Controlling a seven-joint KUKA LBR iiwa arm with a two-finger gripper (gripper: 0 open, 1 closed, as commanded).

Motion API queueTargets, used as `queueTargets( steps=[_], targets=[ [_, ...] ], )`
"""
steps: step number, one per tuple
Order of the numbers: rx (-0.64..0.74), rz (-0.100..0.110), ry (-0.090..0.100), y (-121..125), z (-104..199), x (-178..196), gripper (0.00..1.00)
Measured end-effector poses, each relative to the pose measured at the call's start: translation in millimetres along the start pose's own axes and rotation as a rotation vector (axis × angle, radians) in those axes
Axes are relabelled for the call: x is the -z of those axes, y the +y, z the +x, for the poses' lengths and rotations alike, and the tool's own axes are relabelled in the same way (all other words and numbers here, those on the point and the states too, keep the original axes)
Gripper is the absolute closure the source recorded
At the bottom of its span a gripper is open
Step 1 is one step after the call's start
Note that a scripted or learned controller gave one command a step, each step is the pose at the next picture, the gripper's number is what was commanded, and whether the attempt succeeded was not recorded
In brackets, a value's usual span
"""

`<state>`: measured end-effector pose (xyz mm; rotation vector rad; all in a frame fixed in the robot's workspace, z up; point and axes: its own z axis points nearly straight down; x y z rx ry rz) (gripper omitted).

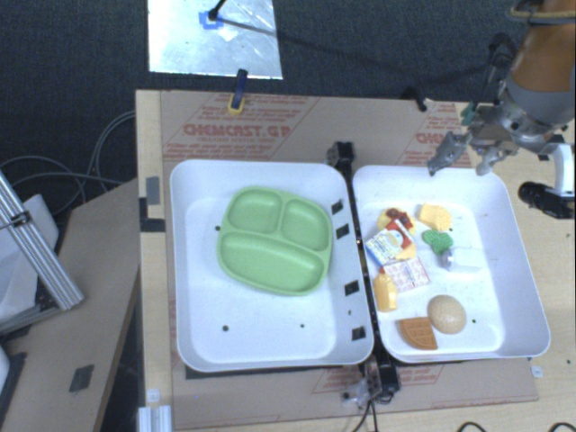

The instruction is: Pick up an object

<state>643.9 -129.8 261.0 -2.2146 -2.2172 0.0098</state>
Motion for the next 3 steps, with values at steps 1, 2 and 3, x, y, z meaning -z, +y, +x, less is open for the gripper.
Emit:
queueTargets(
  steps=[1,2,3],
  targets=[
    [0.002,-0.011,-0.002,1.8,0.4,7.7,0.00],
    [0.002,-0.010,-0.001,0.2,4.7,-34.4,0.00],
    [0.000,-0.012,-0.002,-1.2,5.2,-74.1,0.00]
  ],
)
